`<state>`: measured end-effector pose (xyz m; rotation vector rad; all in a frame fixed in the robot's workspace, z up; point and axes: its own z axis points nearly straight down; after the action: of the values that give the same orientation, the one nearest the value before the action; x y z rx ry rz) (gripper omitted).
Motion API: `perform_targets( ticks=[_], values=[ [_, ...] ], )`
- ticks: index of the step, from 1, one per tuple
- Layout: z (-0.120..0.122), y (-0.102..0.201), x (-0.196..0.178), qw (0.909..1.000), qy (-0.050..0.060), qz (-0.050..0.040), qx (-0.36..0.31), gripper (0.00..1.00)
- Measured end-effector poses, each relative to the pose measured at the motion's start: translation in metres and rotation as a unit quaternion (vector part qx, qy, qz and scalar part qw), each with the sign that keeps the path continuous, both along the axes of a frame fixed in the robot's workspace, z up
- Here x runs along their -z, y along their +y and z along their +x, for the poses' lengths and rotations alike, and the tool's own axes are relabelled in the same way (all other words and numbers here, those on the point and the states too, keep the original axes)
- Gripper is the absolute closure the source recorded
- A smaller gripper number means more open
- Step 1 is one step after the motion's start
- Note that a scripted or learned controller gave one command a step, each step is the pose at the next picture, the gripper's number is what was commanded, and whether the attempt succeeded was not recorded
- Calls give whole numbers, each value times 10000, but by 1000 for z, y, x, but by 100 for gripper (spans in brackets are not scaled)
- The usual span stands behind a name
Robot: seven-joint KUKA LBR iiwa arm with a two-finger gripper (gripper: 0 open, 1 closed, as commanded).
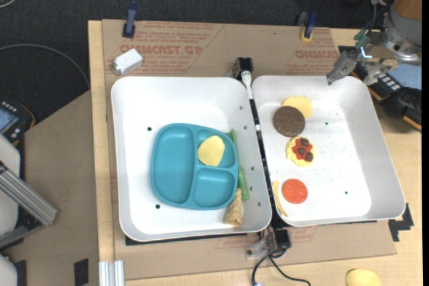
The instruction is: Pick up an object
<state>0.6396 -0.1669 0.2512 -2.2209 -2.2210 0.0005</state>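
Note:
The right bin [375,164] holds a brown round cookie [289,120] lying partly on a pale yellow piece [299,104]. Below them are a yellow pastry with red berries [301,150] and a red tomato slice [294,191]. A pale sliver [275,196] lies by the bin's left wall. My gripper [343,68] hangs over the far right corner of this bin, above and to the right of the cookie, with nothing seen in it.
The left bin [134,110] bears a teal divided tray [194,165] with a yellow piece [212,151] in one compartment. A green stalk [238,167] and a tan scrap [234,212] lie beside the tray. Blue clamps [130,20] stand at the back.

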Motion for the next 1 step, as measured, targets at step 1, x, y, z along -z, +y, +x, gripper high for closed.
perform_targets(
  ticks=[1],
  values=[
    [-49, -18, -199, 9999, -107, -40, 13, 0]
  ],
)
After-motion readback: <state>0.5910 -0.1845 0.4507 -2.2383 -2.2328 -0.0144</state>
